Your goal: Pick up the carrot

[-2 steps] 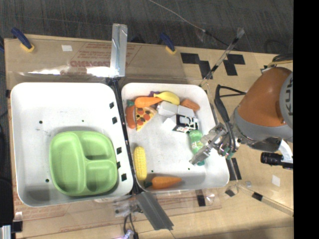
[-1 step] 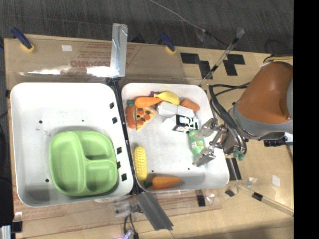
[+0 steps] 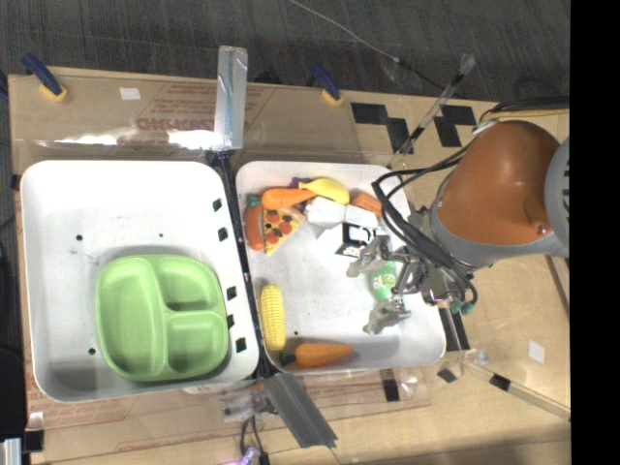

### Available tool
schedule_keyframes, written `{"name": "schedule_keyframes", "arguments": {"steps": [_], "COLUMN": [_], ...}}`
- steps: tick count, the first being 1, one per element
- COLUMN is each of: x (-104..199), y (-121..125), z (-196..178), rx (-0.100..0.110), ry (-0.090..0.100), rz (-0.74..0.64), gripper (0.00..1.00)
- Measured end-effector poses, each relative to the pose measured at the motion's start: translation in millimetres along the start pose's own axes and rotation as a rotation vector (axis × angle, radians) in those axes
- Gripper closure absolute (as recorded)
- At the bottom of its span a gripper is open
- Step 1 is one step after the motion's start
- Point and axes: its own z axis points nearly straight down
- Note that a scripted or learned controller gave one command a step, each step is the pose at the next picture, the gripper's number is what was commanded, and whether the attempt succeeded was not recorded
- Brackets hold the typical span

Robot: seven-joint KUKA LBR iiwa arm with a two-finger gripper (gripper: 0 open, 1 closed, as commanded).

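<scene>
Orange carrot (image 3: 323, 355) flat along right bin's near wall

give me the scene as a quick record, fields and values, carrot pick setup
target: carrot, lying along the near wall of the right bin, untouched
gripper: gripper over the right bin's right side, fingers spread, a small green thing between them, apart from the carrot
beside target: corn cob, just left of the carrot
far end of right bin: pizza slice, banana, white block
left bin: left bin holds a green divided plate
</scene>
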Motion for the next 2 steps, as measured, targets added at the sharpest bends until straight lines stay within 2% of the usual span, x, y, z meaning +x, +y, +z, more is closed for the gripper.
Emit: {"name": "schedule_keyframes", "arguments": {"steps": [1, 2], "x": [-4, -6], "y": [-45, -44], "z": [37, 26], "rx": [0.000, 0.001], "ry": [0.002, 0.000], "rz": [0.274, 0.264], "gripper": [0.00, 1.00]}}
